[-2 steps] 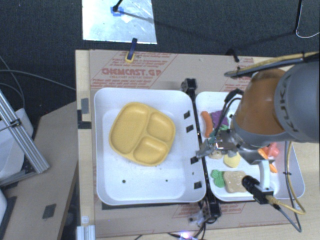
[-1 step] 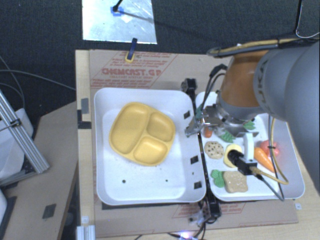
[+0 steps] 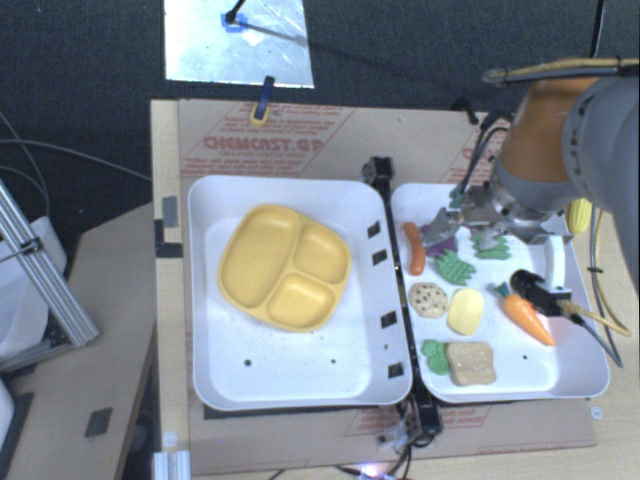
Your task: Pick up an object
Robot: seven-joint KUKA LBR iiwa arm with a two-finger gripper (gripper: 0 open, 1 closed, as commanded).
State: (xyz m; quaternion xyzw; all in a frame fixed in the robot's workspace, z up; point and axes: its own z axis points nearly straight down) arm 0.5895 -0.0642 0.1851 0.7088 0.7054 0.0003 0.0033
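Observation:
My gripper point(image 3: 462, 218) hangs low over the back of the right bin point(image 3: 580, 368), with the grey arm and its orange band behind it. Just left of it and touching or nearly touching lies a purple toy piece point(image 3: 438, 234). An orange-red sausage point(image 3: 413, 248) lies along the bin's left wall. A green leafy piece point(image 3: 455, 266) sits just in front of the gripper, and another green bit point(image 3: 492, 252) lies under the wrist. Farther forward are a cookie point(image 3: 428, 299), a pale yellow piece point(image 3: 465, 311), a carrot point(image 3: 527, 319), a bread slice point(image 3: 470, 363) and a green piece point(image 3: 435, 352).
The left bin point(image 3: 215, 368) holds a yellow divided plate point(image 3: 284, 267). A black divider with clips point(image 3: 392, 268) runs between the bins. Cardboard lies under both bins, with a blue and yellow clamp point(image 3: 263, 100) at the back.

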